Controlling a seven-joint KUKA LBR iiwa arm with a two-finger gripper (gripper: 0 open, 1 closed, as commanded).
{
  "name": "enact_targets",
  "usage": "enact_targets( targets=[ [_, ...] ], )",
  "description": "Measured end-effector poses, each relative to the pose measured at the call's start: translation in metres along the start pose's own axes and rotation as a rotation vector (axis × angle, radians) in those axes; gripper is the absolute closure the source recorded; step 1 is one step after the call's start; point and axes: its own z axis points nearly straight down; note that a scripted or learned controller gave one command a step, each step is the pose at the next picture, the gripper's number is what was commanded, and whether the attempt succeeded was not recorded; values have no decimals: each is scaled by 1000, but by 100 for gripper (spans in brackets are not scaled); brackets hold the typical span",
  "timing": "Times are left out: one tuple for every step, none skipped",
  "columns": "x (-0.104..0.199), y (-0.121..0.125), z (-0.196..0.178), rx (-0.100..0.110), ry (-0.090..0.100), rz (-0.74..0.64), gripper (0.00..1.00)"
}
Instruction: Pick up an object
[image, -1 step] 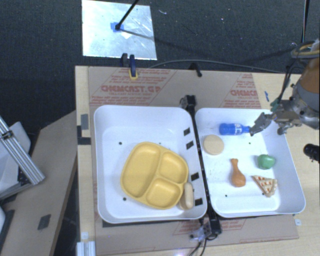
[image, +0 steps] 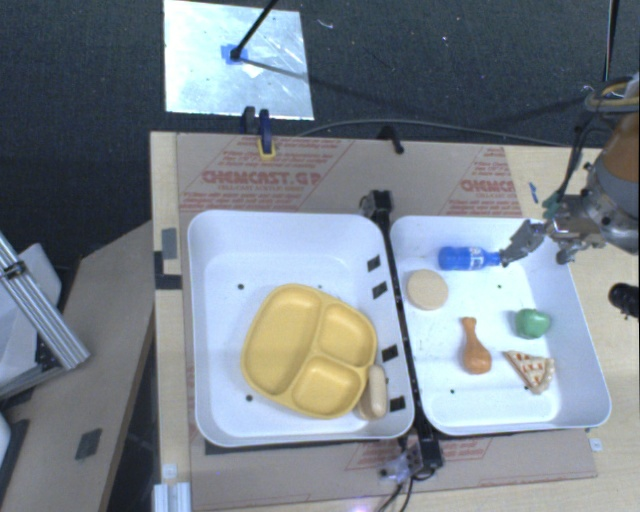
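The right bin (image: 590, 400) holds a blue bottle (image: 465, 259) lying on its side, a round beige cookie (image: 428, 290), an orange drumstick (image: 474, 347), a green lump (image: 532, 322) and a waffle-like wedge (image: 530, 368). My gripper (image: 542, 247) hangs over the bin's far right part, just right of the bottle's cap end and above the green lump. Its two dark fingers stand apart, open, with nothing between them.
The left bin (image: 215, 300) carries a yellow divided tray (image: 308, 350), with a pale bread-like piece (image: 375, 391) against its right edge. A black divider (image: 392, 300) runs between the bins. Cables cross the bench behind them.
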Motion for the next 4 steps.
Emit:
enact_targets(
  targets=[
    [-8, 1, 46, 3, 0, 2, 0],
    [-10, -1, 109, 4, 1, 2, 0],
    [-13, -8, 168, 5, 1, 2, 0],
    [-14, -5, 154, -2, -1, 0, 100]
  ],
)
